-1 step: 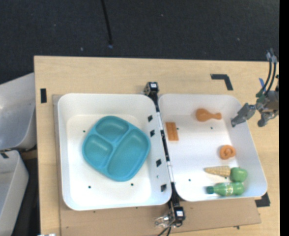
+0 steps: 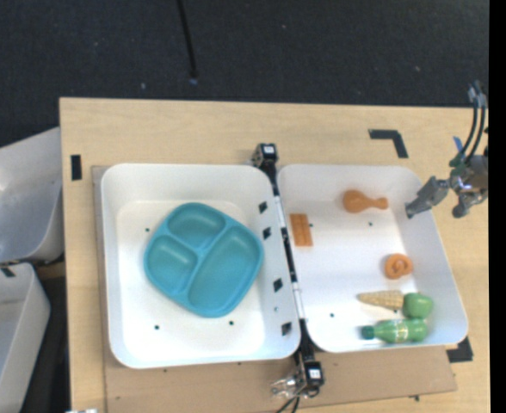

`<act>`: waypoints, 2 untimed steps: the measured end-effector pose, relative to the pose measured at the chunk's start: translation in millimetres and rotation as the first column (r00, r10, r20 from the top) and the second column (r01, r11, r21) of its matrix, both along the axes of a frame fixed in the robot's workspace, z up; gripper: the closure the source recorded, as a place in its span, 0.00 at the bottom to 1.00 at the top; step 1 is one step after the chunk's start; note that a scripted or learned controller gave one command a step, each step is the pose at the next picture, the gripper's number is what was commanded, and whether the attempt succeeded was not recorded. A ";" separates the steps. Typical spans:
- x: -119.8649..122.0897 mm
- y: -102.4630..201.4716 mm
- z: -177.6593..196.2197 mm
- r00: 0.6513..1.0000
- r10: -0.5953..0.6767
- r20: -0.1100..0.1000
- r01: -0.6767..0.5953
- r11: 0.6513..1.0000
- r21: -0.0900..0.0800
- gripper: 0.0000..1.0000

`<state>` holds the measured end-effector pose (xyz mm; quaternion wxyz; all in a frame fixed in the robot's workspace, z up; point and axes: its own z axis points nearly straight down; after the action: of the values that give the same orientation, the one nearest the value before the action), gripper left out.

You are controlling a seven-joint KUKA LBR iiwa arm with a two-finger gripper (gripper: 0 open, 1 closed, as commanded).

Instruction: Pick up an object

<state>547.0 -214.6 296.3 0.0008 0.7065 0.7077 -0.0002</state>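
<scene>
The right bin [image 2: 339,179] holds several toys: an orange drumstick [image 2: 363,201], a flat orange block [image 2: 301,230], an orange round piece [image 2: 398,267], a cream cone [image 2: 382,299], a green apple [image 2: 417,305] and a green bottle [image 2: 397,331]. My gripper [image 2: 445,200] hangs over the bin's right rim, to the right of the drumstick and apart from it. Its fingers [image 2: 424,199] stand open with nothing between them.
A blue divided plate [image 2: 203,258] lies in the left bin [image 2: 115,231]. A dark hinge strip [image 2: 280,248] runs between the two bins. White containers [image 2: 12,205] stand off the bench's left side.
</scene>
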 end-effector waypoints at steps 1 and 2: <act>-2.1 6.4 -45.5 1.000 -0.002 -0.003 0.002 1.000 0.000 0.00; 4.5 8.9 -91.4 1.000 -0.005 -0.004 0.005 1.000 0.000 0.00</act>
<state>551.5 -205.7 204.9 -0.0005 0.7081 0.7061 -0.0015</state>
